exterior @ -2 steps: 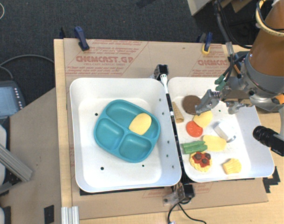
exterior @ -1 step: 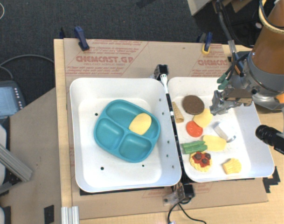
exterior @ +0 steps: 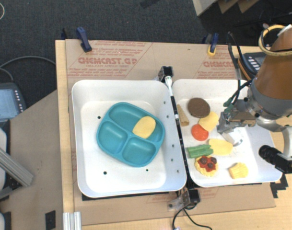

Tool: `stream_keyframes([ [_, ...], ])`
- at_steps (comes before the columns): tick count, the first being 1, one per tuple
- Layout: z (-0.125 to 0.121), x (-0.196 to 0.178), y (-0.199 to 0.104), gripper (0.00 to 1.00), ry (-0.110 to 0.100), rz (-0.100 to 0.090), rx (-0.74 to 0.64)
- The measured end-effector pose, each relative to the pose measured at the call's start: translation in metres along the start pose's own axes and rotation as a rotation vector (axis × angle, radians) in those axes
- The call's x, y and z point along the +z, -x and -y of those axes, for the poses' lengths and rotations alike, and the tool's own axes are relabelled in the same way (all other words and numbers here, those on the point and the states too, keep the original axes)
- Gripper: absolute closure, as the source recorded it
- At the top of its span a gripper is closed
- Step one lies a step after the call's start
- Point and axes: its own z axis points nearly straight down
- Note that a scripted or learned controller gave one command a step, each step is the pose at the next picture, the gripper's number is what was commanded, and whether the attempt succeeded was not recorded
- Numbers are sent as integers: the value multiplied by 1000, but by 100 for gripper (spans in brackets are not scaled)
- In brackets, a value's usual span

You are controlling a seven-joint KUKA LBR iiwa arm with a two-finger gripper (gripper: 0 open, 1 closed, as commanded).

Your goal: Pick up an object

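Observation:
Toy foods lie in the right bin (exterior: pixel 261 176): a brown round patty (exterior: pixel 198 107), a tan cone (exterior: pixel 183 115), a pale yellow piece (exterior: pixel 209 121), a red tomato (exterior: pixel 200 132), a yellow banana-like piece (exterior: pixel 221 147), a green pod (exterior: pixel 199 151), a small pizza (exterior: pixel 206 165) and a yellow corn piece (exterior: pixel 238 170). My gripper (exterior: pixel 232 133) hangs low over this bin, just right of the tomato and the pale yellow piece and above the banana-like piece. I see nothing held in it.
The left bin (exterior: pixel 83 128) holds a teal divided plate (exterior: pixel 119 138) with a yellow oval food piece (exterior: pixel 145 127) in its upper right compartment. A raised divider (exterior: pixel 174 123) separates the two bins. Blue clamps (exterior: pixel 83 38) sit at the board's back edge.

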Motion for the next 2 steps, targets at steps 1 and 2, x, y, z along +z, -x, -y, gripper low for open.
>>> stream_keyframes([
  [1, -41, 98, 36, 100, 1, -1, -2],
  [2, -10, 48, -23, 100, 11, -3, -11],
])
